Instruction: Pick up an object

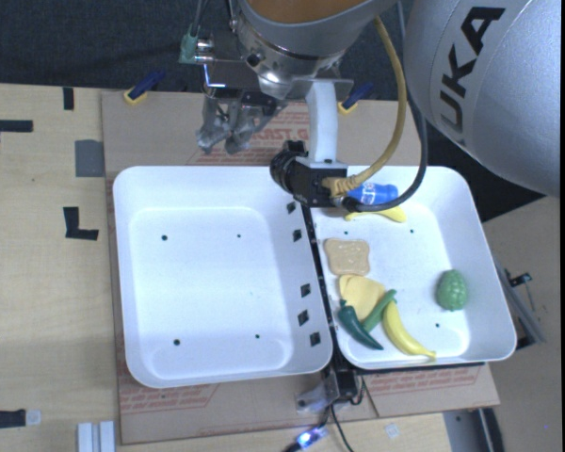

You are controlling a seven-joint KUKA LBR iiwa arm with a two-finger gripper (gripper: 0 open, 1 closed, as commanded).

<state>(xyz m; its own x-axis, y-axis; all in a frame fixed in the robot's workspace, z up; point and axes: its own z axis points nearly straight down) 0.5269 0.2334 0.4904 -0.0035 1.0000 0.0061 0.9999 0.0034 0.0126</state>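
My gripper (pixel 228 137) hangs high above the back edge of the left bin (pixel 141 281), its grey fingers close together with nothing between them. The objects lie in the right bin (pixel 480 252): a tan bread slice (pixel 347 255), a yellow wedge (pixel 359 293), a green pepper (pixel 365 323), a yellow banana (pixel 404 332), and a green bumpy ball (pixel 452 290). A blue object (pixel 375 194) and a small yellow piece (pixel 386 215) sit near the back of that bin, partly hidden by the arm's cable.
The two white bins meet at a black-marked divider (pixel 306 281). Brown cardboard (pixel 151 130) lies under the bins on the wooden bench. The arm's large grey body (pixel 490 55) covers the upper right.
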